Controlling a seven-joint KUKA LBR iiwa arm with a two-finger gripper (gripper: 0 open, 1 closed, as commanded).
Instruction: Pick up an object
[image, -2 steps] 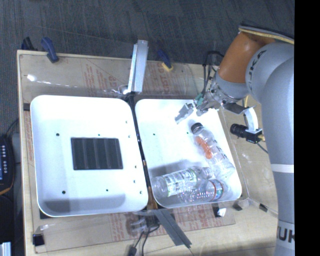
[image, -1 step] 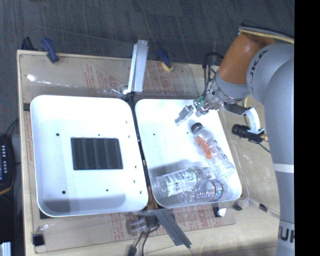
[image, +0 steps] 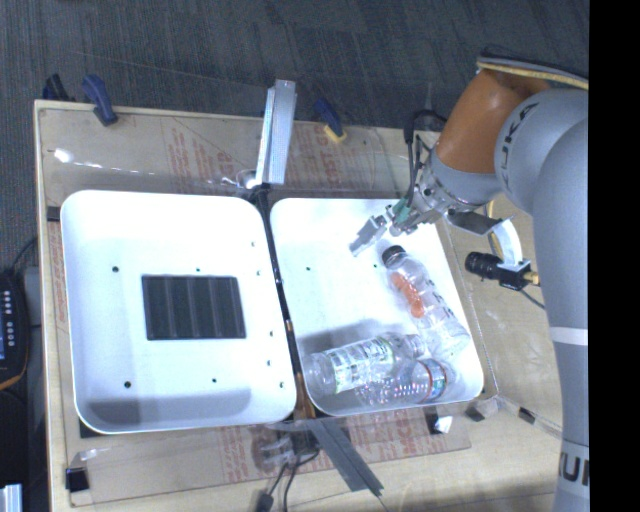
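Note:
Three clear plastic bottles lie in the right bin (image: 320, 240). One with an orange label (image: 417, 292) rests along the right wall, its dark cap pointing to the back. A bigger bottle with a white and green label (image: 362, 362) lies across the front. A third with a red band (image: 425, 380) sits in the front right corner. My gripper (image: 382, 229) hangs over the back of this bin, just behind the orange-label bottle's cap. Its fingers are open, with nothing between them.
The left bin (image: 100, 250) holds a dark ribbed rectangular pad (image: 193, 307) near its middle. A metal bar (image: 275, 130) stands up at the back between the bins. Blue clamps (image: 98, 98) grip the bench's far edge. A black fitting (image: 492, 266) sticks out right of the right bin.

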